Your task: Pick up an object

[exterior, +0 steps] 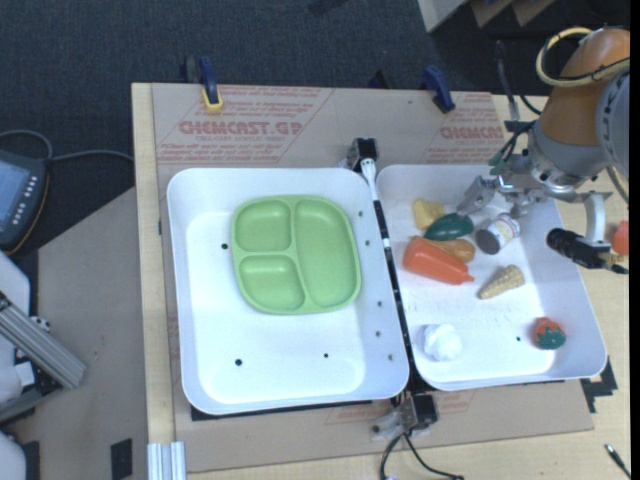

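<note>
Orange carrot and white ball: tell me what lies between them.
Camera view shows bare bin floor between the orange carrot and the white ball.

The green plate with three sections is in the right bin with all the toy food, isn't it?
Not quite. The camera view shows the green plate lying alone in the left bin. The toy food, such as the orange carrot and the white piece, is in the right bin.

the brown board (300,118) under the bins carries red print reading "chemcast gp", repeated partly at its right.
</note>
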